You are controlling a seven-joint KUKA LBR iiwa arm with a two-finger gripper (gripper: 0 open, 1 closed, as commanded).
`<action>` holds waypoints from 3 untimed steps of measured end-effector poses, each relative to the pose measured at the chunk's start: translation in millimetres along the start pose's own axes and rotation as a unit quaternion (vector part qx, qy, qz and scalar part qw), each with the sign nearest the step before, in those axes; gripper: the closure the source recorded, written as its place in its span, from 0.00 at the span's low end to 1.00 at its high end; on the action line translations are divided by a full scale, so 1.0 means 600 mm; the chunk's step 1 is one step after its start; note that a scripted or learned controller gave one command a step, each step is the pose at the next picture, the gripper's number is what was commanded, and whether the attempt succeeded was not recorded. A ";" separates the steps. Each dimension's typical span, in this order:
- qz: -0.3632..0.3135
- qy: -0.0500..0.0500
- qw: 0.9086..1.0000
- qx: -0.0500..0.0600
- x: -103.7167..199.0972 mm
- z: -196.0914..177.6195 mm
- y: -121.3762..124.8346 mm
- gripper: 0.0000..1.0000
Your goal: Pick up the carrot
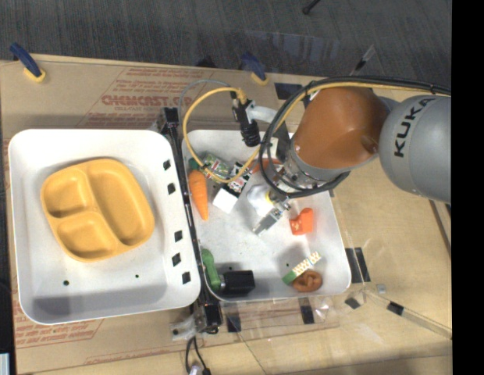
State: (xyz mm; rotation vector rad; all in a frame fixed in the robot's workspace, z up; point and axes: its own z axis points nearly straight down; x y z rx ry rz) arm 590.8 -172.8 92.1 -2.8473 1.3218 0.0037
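The gripper point(267, 219) hovered mid-bin; its grip state couldn't be told. The carrot point(198, 194) lay by the bin's point(336, 276) left wall, probably light, stiff, smooth; best pinched mid-body.

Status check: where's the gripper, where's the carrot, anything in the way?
Gripper mid right bin, holding nothing. Carrot free by the bin's left wall. White block lies between them.
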 end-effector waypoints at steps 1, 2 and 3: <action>-0.013 0.003 1.000 0.003 -0.070 -0.124 -0.075 0.00; 0.145 -0.001 0.989 -0.002 -0.095 -0.052 -0.101 0.00; 0.281 0.000 0.960 0.000 -0.071 0.001 -0.130 0.00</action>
